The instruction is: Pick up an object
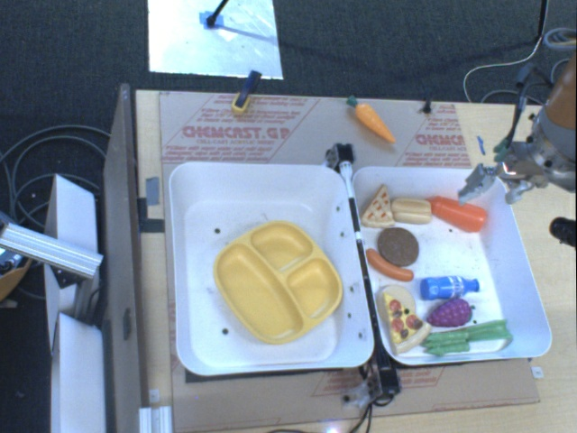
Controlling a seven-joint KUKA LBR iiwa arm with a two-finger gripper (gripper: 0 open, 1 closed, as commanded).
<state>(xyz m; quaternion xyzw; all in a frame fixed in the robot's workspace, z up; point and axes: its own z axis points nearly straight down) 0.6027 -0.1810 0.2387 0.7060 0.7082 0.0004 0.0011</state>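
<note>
Readable writing: red block lettering "CHEMCAST GP" repeats across the brown protective sheet (270, 124) under the bins, clearest at upper centre; smaller print there is too fine to read. The blue bottle (448, 287) carries a white label I cannot make out.

My gripper (494, 179) sits at the right edge of the frame, above the upper right corner of the right bin (532, 318). Its metal fingers are spread apart with nothing between them.

Right bin, smooth white plastic with rounded corners, contents from top down: a triangular sandwich wedge (378, 207) beside a pale bread roll (412, 210), an orange carrot-shaped piece (459, 213) nearest my fingers, a flat brown disc (398, 246), a small red sausage (389, 265), the bottle, a knobbly purple grape cluster (450, 312), a pizza slice (403, 317) and green bean pods (467, 336) at lower right.

Left bin (194, 332) holds a glossy yellow tray (277, 280) with three compartments, set at a slant.

A second carrot (372, 121) with green top lies outside the bins on the sheet, at upper centre.
</note>
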